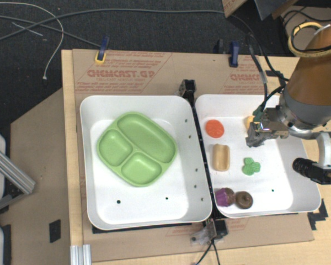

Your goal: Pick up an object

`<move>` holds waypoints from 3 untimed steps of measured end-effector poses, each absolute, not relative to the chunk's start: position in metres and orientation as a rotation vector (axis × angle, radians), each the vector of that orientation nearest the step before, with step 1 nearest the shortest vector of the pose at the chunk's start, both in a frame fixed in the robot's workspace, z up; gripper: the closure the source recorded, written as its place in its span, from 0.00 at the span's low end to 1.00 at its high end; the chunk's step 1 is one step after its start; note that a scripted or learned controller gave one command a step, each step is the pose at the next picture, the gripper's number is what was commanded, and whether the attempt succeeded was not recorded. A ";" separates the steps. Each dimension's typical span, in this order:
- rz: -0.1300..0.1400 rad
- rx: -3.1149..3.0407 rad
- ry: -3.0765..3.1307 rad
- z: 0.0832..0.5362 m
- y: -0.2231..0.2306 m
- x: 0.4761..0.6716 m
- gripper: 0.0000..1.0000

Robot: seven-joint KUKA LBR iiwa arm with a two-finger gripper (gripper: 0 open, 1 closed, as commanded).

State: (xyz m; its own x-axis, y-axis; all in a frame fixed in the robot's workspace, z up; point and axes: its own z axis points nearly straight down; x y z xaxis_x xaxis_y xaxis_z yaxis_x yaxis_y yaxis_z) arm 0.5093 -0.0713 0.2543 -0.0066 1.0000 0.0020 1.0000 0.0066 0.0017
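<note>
You had a cardboard-covered bench (149,70) standing on dark carpet (127,15), with loose cables (33,24) trailing across the floor at upper left and two blue clamps (103,48) pinning the board's far edge. Two white bins sat side by side: the left bin (94,192) held a green divided plate (135,148), while the right bin (281,200) held the small pieces — an orange round piece (214,128), a tan bread-like piece (220,157), a green leafy piece (251,167), a purple piece (224,196) and a brown donut-shaped piece (243,200) touching it. The gripper (256,136) hung over the right bin's upper middle, coming in from the right. Whether its fingers were parted or closed, you could not tell from this angle. The orange piece lay near it to the left; the green leafy piece lay just below it, apart.
</note>
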 end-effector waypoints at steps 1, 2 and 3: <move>-0.004 -2.213 -2.228 0.245 -0.013 0.532 1.00; -0.004 -2.214 -2.228 0.234 0.041 0.561 1.00; -0.005 -2.215 -2.228 0.238 0.087 0.578 1.00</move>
